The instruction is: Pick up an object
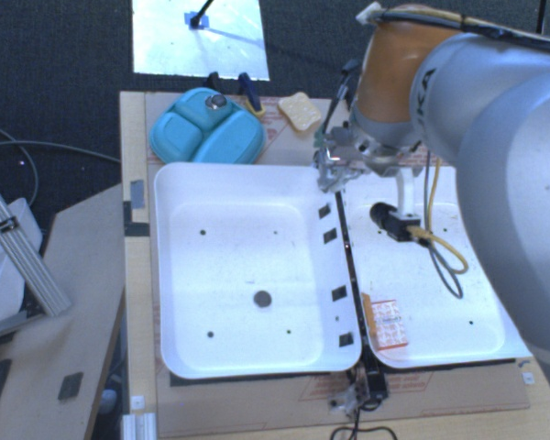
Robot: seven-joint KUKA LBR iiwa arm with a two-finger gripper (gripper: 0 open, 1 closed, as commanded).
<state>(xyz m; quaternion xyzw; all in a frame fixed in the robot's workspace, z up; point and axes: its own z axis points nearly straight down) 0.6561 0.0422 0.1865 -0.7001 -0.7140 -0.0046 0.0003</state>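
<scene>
A small dark round disc (262, 298) lies on the floor of the left bin (183, 191), toward its near middle. An orange-and-white packet (386, 324) lies flat in the right bin (477, 337), close to the divider at the near side. My gripper (333, 170) hangs over the far end of the divider between the two bins, well away from both objects. The big grey arm with its orange band (394, 62) covers the far right part of the right bin. A black plug with a yellow cable (396, 222) dangles below the wrist.
Behind the bins sit a blue lidded container (206, 128), a tan sponge-like piece (300, 111) and a blue clip (250, 91). A pale sheet (199, 24) lies farther back. A metal frame (18, 246) stands at the left.
</scene>
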